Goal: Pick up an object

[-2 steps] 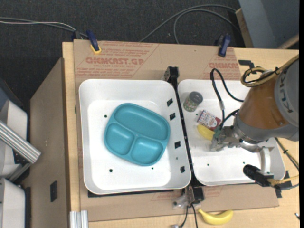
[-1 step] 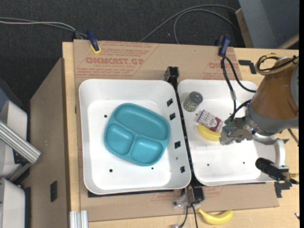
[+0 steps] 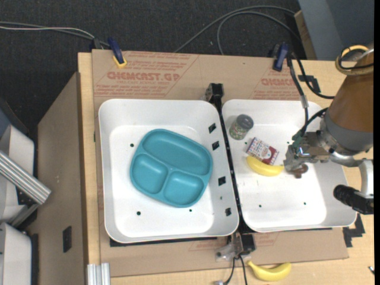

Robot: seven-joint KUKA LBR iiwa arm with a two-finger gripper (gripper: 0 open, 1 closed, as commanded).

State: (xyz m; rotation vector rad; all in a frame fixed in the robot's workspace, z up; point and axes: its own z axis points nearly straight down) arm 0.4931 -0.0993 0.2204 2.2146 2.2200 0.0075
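In the right bin [image 3: 285, 209] lie a yellow banana [image 3: 263, 168], a small red and white packet [image 3: 262, 151] just above it, and a grey-green round can [image 3: 240, 126] near the bin's upper left corner. My gripper [image 3: 295, 164] hangs low over the right bin, just right of the banana's right end. Nothing shows between the fingers. A blue divided plate [image 3: 171, 167] sits in the left bin [image 3: 119, 218].
The arm's grey and orange body [image 3: 355, 111] covers the right bin's right side. A black divider [image 3: 224, 153] runs between the bins. A second banana [image 3: 274, 271] lies on the bench below the bins. Cables [image 3: 303, 82] trail across the cardboard behind the right bin.
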